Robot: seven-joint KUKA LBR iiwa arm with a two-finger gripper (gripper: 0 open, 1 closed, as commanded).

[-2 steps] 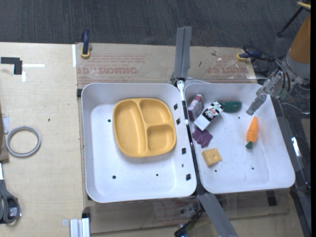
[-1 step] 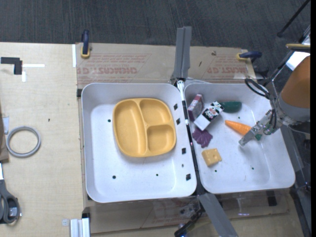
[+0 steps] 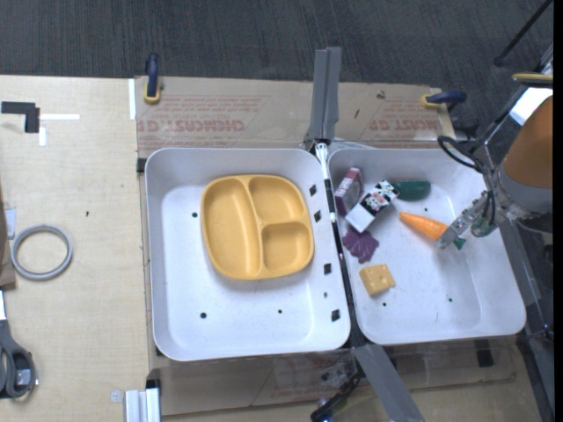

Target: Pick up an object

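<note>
**Gripper low in right bin, beside carrot**

Arm (image 3: 528, 161) enters from the right, orange band above the wrist, and reaches down into the right bin (image 3: 493, 310). Gripper (image 3: 453, 238) sits low near the bin floor, just right of the carrot (image 3: 424, 226). Tip is small and blurred; cannot tell whether it is spread or closed, and nothing is seen held in it.

Right bin contents: carrot lying flat, its thick end toward the gripper. Green piece (image 3: 412, 188) near the back wall. Black-and-white carton (image 3: 372, 205) tilted, left of the carrot. Dark red packet (image 3: 348, 185) against the left wall. Purple piece (image 3: 361, 245) just below the carton. Yellow cracker (image 3: 377, 280) below that, apart from the rest.

Left bin (image 3: 176, 315) holds a yellow divided plate (image 3: 257, 227), three compartments, lying flat near the middle.

Bench left of the bins: grey tape ring (image 3: 40, 251), scissors (image 3: 16, 369) at the lower edge. Two clamps (image 3: 152, 79) (image 3: 444, 100) on the cardboard behind the bins.
</note>
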